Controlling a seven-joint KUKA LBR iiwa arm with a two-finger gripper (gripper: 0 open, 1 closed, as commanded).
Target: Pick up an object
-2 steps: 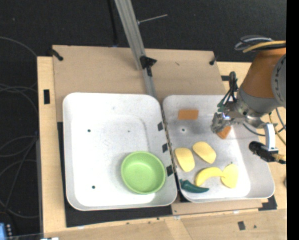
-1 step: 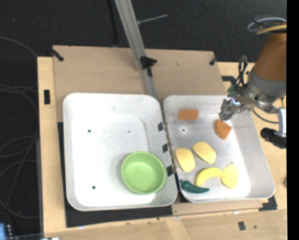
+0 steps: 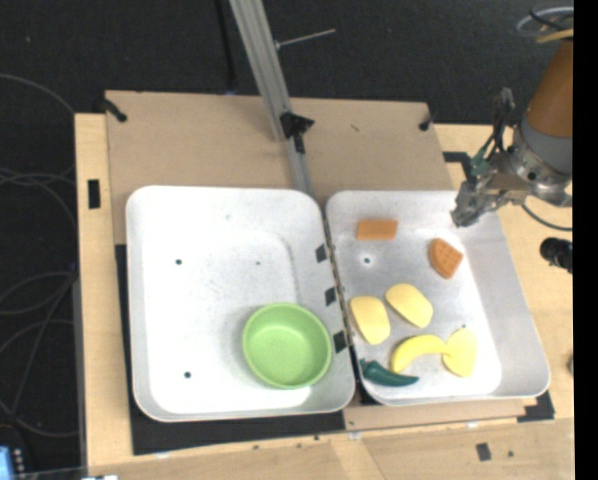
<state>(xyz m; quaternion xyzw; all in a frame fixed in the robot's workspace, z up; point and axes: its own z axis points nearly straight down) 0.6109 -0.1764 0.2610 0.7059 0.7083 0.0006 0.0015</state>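
— Nearest the lens? Green bowl [image 3: 287, 344], upright, low in the left bin [image 3: 179, 228], toward its right wall.
— And across the divider? Right bin [image 3: 509, 298], full of small food pieces. Dark green pepper [image 3: 387, 373] at the front edge, touching the banana [image 3: 419, 352]. Pale yellow wedge [image 3: 461, 352] just beside the banana's right end.
— Higher up? Two yellow oval pieces: one [image 3: 369, 319] by the divider, the other [image 3: 409, 304] just right of it. Orange round piece [image 3: 446, 257] further right, orange block [image 3: 377, 230] near the back wall.
— Gripper? Gripper [image 3: 469, 208] over the right bin's back right corner, apart from every piece, nearest the orange round one. Nothing between the fingers; width of the jaws, cannot tell.
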